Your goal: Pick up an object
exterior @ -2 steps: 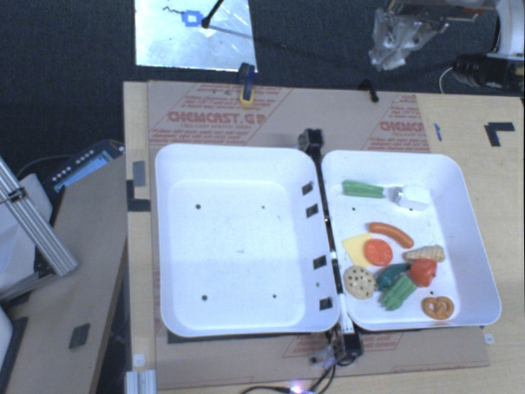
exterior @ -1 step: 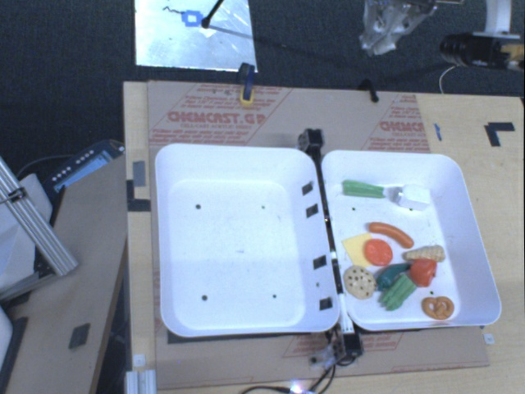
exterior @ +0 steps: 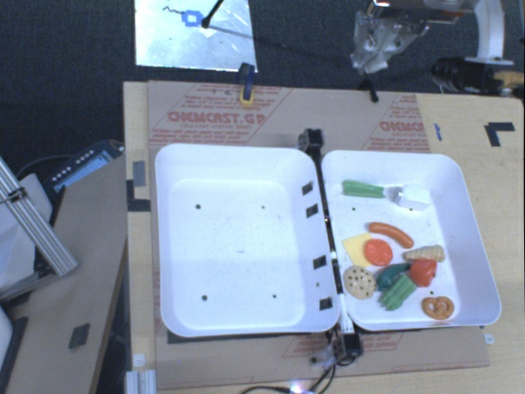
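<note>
The right bin [exterior: 472,212] holds several toy foods: a green-handled brush-like piece [exterior: 363,189] with a white end [exterior: 410,195], a sausage [exterior: 390,233], a yellow cheese slice [exterior: 354,246], a tomato slice [exterior: 378,252], a cookie [exterior: 358,281], green vegetables [exterior: 396,290], a red piece [exterior: 422,272], a cone-shaped pastry [exterior: 424,254] and a pretzel [exterior: 438,307]. My gripper [exterior: 369,56] hangs high at the top of the view, above the bench's far edge and well clear of the bins. Nothing shows between its fingers.
The left bin [exterior: 164,220] lies beside the right one, joined by black clips [exterior: 316,212]. A yellow-and-blue clamp [exterior: 246,84] sits on the cardboard at the back. A shiny metal sheet [exterior: 193,23] lies on the floor beyond. A side table [exterior: 66,245] stands at left.
</note>
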You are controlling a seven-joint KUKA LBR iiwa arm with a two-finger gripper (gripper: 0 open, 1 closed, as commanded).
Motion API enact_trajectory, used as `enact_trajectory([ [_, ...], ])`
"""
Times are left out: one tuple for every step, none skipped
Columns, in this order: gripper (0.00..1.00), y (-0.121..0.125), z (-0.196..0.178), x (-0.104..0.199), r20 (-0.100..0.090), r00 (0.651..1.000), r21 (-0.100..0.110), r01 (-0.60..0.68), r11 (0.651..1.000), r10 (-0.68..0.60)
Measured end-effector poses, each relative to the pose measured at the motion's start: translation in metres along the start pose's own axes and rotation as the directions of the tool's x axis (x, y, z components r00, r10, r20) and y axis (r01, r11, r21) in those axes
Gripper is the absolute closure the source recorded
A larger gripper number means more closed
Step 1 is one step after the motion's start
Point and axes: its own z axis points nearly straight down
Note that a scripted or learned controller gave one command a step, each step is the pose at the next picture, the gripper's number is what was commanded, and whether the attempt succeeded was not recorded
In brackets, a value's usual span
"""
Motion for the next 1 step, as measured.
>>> enact_trajectory([
  [1.0,0.02,0.0007,0.0135,0.001,1.0,-0.002,-0.001,1.0,0.001],
])
